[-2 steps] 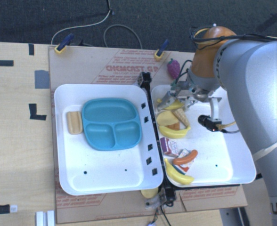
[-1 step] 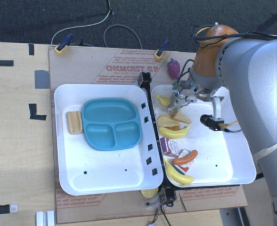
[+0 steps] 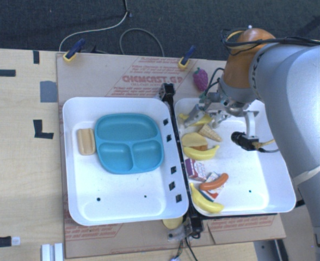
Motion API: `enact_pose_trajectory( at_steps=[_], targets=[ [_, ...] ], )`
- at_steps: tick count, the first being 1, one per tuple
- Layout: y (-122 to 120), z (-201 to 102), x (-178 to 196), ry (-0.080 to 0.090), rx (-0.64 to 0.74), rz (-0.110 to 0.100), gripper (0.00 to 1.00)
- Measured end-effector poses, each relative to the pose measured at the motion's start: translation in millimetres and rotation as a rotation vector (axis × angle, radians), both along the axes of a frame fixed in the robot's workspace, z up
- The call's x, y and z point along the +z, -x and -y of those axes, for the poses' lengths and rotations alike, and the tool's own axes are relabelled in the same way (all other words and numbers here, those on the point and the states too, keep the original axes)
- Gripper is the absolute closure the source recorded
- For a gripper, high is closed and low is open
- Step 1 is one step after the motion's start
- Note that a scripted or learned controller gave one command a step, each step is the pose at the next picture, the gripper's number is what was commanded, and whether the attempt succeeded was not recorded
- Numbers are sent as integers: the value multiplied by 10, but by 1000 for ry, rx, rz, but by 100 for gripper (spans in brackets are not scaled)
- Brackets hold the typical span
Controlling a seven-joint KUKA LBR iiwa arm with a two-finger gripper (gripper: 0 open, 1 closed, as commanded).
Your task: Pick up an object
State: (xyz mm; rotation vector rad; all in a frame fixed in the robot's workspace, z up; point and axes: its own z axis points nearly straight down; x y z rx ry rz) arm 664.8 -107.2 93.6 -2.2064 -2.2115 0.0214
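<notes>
My gripper (image 3: 199,113) reaches down into the back left corner of the right bin (image 3: 269,194), under the orange-banded wrist (image 3: 241,64). Its tip is among small yellow and tan toy foods, right over a tan wedge (image 3: 209,132). Just in front lie a yellow banana-like piece (image 3: 200,152), a pale yellow piece (image 3: 192,140), a red sausage (image 3: 213,181) on a printed packet (image 3: 197,170), and another yellow banana (image 3: 205,202) at the front. The gripper and arm hide part of the pile.
The left bin (image 3: 84,200) bears a blue divided plate (image 3: 129,143) and a tan slice (image 3: 85,141) beside it. A purple toy eggplant (image 3: 200,79) lies outside, behind the right bin. A black divider (image 3: 173,145) runs between the bins. A black cable fitting (image 3: 244,141) hangs over the right bin.
</notes>
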Motion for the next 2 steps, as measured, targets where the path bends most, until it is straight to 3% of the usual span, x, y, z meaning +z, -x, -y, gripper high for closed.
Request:
enact_pose_trajectory(
  at_steps=[2],
  targets=[
    [-15, -44, -69, 5, -3, 9, 0]
  ],
)
